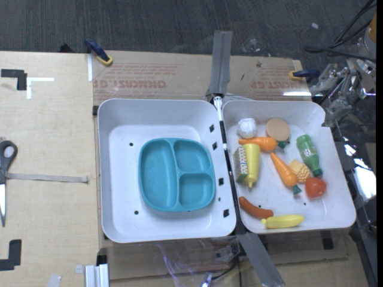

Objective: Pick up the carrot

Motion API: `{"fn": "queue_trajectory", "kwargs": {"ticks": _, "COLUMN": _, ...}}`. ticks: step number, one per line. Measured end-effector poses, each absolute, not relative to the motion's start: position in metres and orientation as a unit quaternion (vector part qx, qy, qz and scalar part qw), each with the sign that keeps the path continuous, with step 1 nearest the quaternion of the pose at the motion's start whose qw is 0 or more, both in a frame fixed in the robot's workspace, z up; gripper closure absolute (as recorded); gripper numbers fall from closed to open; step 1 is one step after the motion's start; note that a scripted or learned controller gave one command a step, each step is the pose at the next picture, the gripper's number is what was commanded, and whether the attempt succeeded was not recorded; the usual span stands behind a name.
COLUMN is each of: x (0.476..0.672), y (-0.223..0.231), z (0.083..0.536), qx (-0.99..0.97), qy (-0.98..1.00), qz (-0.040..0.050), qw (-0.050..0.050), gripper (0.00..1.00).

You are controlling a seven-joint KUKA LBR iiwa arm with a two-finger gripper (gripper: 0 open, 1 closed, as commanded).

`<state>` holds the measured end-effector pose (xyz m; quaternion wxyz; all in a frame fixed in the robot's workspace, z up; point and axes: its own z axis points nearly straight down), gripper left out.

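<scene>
Carrot point(283, 170) lying mid right bin point(335, 211), touching corn point(300, 171), gripper point(344, 91) at frame's upper right, outside bin, grip state can't tell

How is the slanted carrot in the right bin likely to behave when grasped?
The carrot looks like a smooth, tapered plastic toy, so it is probably stiff and light, but it may slip along its taper. Being round, it could roll if nudged. It seems to lie against the corn, which would likely shift too.
</scene>
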<state>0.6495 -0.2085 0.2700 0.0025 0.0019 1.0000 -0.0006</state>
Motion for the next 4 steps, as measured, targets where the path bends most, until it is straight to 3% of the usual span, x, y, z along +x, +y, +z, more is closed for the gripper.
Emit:
{"fn": "queue_trajectory", "kwargs": {"ticks": 1, "x": 0.646, "y": -0.162, "z": 0.128, "qx": 0.067, "qy": 0.998, "qz": -0.0002, "qw": 0.002, "gripper": 0.0}}
{"fn": "queue_trajectory", "kwargs": {"ticks": 2, "x": 0.57, "y": -0.115, "z": 0.093, "qx": 0.059, "qy": 0.998, "qz": -0.0002, "qw": 0.002, "gripper": 0.0}}
{"fn": "queue_trajectory", "kwargs": {"ticks": 3, "x": 0.515, "y": -0.103, "z": 0.093, "qx": 0.059, "qy": 0.998, "qz": -0.0004, "qw": 0.002, "gripper": 0.0}}
{"fn": "queue_trajectory", "kwargs": {"ticks": 4, "x": 0.517, "y": -0.108, "z": 0.104, "qx": 0.061, "qy": 0.998, "qz": -0.0035, "qw": 0.006, "gripper": 1.0}}
